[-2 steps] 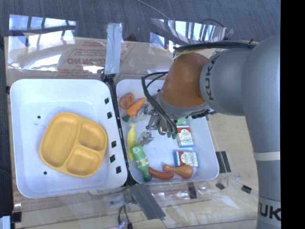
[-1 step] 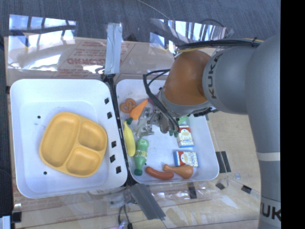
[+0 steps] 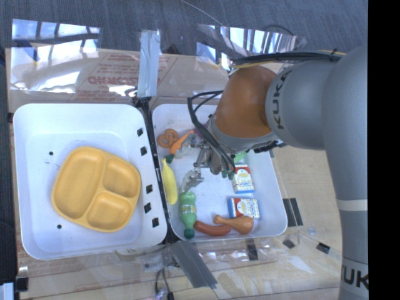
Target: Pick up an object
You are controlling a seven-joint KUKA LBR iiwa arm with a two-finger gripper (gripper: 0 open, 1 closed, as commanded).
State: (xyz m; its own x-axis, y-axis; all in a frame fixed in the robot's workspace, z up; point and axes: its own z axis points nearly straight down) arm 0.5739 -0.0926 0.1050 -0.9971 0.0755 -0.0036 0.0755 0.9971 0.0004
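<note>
My gripper (image 3: 192, 179) hangs low inside the right bin (image 3: 275, 192), under the orange wrist band. It sits just right of a yellow banana (image 3: 169, 181) and just above a green bottle (image 3: 187, 209). Behind it lie a brown pretzel (image 3: 166, 139) and an orange carrot-like piece (image 3: 182, 142). Two small cartons (image 3: 242, 179) (image 3: 245, 206) are to its right. A red sausage (image 3: 211, 229) and a brown drumstick (image 3: 238, 223) lie by the near wall. I see nothing gripped.
The left bin (image 3: 31, 136) holds a yellow divided tray (image 3: 95, 188). A black divider edge (image 3: 150, 161) separates the bins. The arm's body covers the right bin's far right corner.
</note>
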